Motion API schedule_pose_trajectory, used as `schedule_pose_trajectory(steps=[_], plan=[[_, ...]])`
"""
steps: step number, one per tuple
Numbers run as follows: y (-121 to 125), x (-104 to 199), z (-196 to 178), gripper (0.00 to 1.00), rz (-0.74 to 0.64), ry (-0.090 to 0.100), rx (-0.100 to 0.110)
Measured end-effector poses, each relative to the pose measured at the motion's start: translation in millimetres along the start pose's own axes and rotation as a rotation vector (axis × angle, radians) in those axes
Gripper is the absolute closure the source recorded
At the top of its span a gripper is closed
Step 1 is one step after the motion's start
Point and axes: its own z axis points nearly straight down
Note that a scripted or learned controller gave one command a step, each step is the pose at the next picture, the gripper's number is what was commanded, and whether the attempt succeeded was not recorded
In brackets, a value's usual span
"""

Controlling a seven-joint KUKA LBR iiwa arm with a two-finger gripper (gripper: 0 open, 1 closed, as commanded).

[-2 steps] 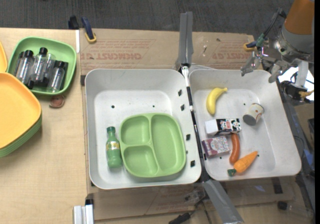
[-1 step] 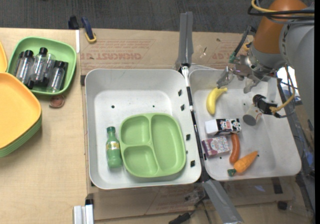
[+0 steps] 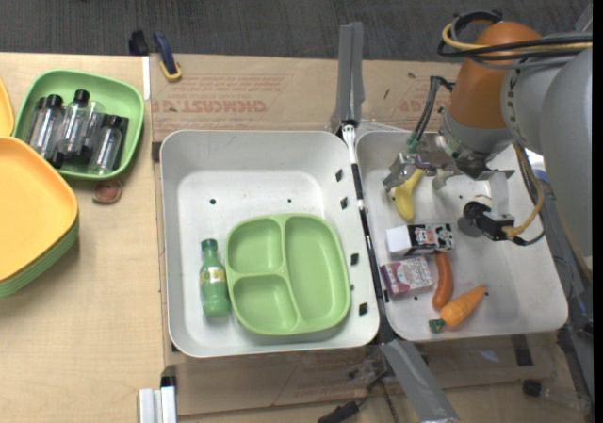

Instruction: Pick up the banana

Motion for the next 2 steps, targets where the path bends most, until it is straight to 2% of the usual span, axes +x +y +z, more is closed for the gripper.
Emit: schedule_pose_trajectory(steps=[1,2], plan=[[-3,-3,-7,1.0,0.007,0.001,0.01],[-101,-11,-149,1.0,0.222,-0.001,-0.001]])
